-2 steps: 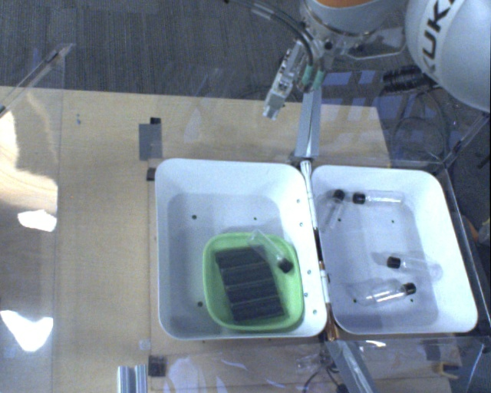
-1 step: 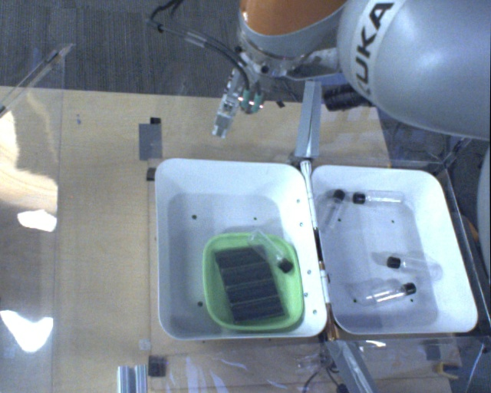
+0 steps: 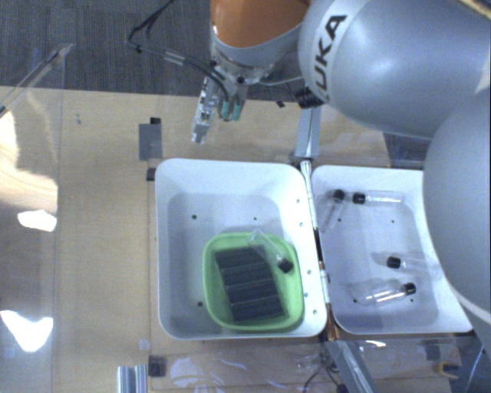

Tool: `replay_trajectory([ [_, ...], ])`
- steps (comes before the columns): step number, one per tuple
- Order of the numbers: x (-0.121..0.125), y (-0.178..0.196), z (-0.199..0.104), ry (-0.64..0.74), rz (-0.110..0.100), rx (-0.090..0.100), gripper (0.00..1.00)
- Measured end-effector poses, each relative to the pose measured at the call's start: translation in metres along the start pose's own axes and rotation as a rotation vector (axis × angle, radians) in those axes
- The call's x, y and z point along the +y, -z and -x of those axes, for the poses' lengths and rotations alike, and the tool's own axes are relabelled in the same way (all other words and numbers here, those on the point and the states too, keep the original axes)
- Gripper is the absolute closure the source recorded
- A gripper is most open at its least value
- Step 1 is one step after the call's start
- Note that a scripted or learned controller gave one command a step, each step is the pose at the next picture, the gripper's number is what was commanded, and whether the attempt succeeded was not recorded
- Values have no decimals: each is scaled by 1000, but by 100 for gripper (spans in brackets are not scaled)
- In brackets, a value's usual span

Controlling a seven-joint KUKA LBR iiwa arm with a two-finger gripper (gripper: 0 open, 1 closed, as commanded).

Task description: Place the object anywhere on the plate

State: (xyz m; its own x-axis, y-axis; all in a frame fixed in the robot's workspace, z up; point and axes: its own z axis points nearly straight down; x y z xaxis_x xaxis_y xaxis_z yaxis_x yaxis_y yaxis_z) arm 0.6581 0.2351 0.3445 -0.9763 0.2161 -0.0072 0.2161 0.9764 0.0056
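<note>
Green plate (image 3: pixel 219 307) in left bin (image 3: pixel 176 222) carries a dark ribbed block and a clear black-capped tube (image 3: pixel 270 252), long axis diagonal, cap lower-right. Right bin (image 3: pixel 430 322) holds four tubes. Gripper (image 3: pixel 207 123) above, state undeterminable.

The large grey KUKA arm (image 3: pixel 399 69) reached in from the right across the top of the view, its orange band (image 3: pixel 249 23) sitting just above the wrist. Below it the two-finger gripper (image 3: pixel 209 115) hung tilted, fingers pointing down-left.
</note>
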Motion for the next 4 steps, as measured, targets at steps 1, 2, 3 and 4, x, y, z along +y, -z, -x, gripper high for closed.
replay_trajectory([
  [1,0,23,-4,352,3,-4,100],
  [2,0,23,-4,352,3,-4,0],
  [3,-68,62,-35,397,1,-7,0],
  [4,-125,71,1,472,0,-7,0],
])
